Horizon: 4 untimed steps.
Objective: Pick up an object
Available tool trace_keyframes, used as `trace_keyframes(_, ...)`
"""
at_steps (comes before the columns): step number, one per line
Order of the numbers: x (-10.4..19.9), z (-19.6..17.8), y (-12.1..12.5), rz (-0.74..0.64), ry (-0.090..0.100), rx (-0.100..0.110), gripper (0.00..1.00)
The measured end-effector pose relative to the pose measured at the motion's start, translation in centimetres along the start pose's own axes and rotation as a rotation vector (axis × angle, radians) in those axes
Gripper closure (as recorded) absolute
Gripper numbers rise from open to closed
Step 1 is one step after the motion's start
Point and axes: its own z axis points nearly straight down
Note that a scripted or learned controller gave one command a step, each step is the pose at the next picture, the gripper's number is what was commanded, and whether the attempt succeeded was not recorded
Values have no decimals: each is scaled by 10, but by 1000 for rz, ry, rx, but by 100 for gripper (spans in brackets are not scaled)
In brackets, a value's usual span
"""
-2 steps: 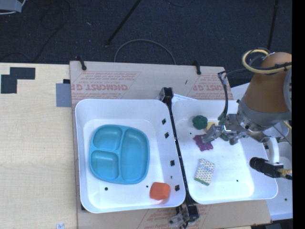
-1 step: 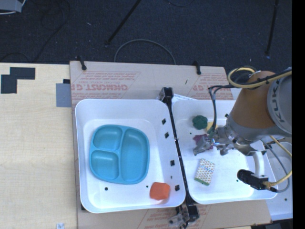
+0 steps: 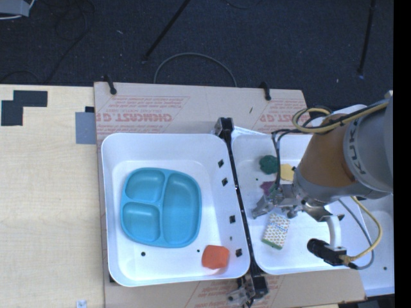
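Note:
My gripper [image 3: 275,209] hangs low in the right bin [image 3: 302,267], near its left wall. Just below it in the picture lies a small white packet with a green dotted pattern [image 3: 276,230], its top edge right under the gripper. A dark green lump [image 3: 268,164] sits further back in the same bin, with a yellow piece [image 3: 286,171] beside it and a small purple thing [image 3: 266,187] close to the gripper's far side. The grey arm with its orange band [image 3: 324,162] covers the right part of this bin.
The left bin [image 3: 112,172] holds a blue divided plate [image 3: 161,206] and an orange block [image 3: 215,257] near its front right corner. A black divider [image 3: 234,197] runs between the two bins. Cardboard lies under both.

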Motion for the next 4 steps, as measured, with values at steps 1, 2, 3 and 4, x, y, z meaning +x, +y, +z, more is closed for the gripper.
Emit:
trace_keyframes(1, -2, -13, 1, 7, 0, -3, 100)
trace_keyframes(2, -4, -55, -4, 7, -2, -9, 100)
trace_keyframes(3, -6, -98, -1, -2, -2, -10, 100)
trace_keyframes(4, -7, -142, -1, 0, -2, -11, 100)
